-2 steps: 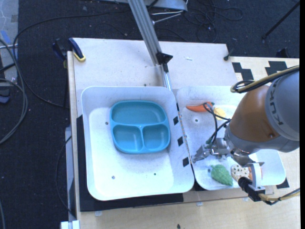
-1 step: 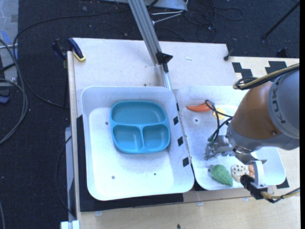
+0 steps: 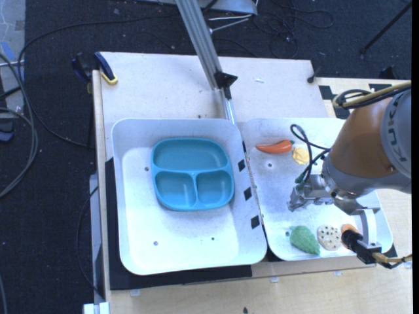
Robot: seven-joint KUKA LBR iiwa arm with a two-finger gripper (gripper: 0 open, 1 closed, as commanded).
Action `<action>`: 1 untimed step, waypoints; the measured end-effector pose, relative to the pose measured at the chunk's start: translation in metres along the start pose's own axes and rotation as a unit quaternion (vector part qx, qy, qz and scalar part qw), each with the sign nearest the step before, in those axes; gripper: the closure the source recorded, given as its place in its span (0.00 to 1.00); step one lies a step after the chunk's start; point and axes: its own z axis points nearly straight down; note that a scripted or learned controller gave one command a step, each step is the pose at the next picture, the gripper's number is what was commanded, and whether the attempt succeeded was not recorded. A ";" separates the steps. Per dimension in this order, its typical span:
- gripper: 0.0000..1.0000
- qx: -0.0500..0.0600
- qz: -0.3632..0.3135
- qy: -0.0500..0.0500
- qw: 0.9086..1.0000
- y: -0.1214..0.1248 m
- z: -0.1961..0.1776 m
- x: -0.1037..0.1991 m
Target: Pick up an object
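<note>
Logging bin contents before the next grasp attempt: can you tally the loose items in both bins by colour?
Blue: 1, the divided tray in the left bin
Orange-red: 1, the pepper-shaped toy in the right bin
Yellow: 1, a small piece beside it
Green: 1, the leafy lump
Tan: 1, the speckled round piece
Total: 5
An orange bit by the arm is too hidden to count.

A blue divided tray (image 3: pixel 193 174) sits in the left bin (image 3: pixel 131 241), frame centre. A metal pole (image 3: pixel 200 34) slants from top centre to the bench (image 3: pixel 268 84). Cables (image 3: pixel 39 136) trail over the dark floor (image 3: pixel 46 254) at left.
</note>
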 end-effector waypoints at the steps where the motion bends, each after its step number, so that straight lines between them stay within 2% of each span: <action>1: 1.00 -0.001 -0.001 0.000 1.000 0.000 -0.060 0.007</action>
